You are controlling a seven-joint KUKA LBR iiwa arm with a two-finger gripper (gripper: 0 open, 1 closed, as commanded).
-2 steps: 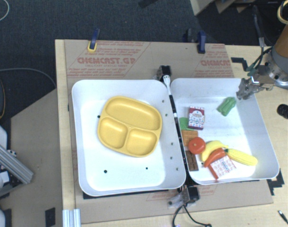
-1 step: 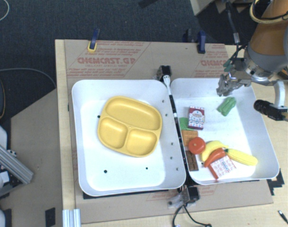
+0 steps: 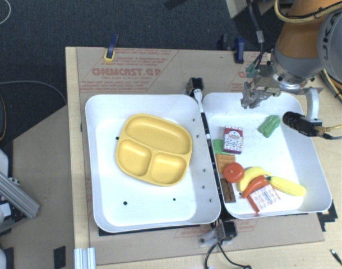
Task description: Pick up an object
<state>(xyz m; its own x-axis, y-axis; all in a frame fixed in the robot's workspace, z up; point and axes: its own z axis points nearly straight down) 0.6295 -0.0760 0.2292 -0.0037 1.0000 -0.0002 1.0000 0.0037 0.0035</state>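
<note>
The right bin (image 3: 305, 150) holds several small items: a red and white carton (image 3: 233, 139), a green block (image 3: 268, 125), a red tomato (image 3: 234, 172), a yellow banana (image 3: 286, 186), a red pepper (image 3: 255, 186) and a brown bar (image 3: 226, 175). My gripper (image 3: 252, 98) hangs over the bin's far edge, up and left of the green block, with nothing visible between its fingers. The gripper is above and apart from the carton.
The left bin (image 3: 104, 167) carries a yellow three-compartment plate (image 3: 154, 148). A black divider rail (image 3: 206, 133) runs between the bins. A black cylindrical part (image 3: 297, 122) of the arm juts over the right bin's far right side. Cardboard surrounds both bins.
</note>
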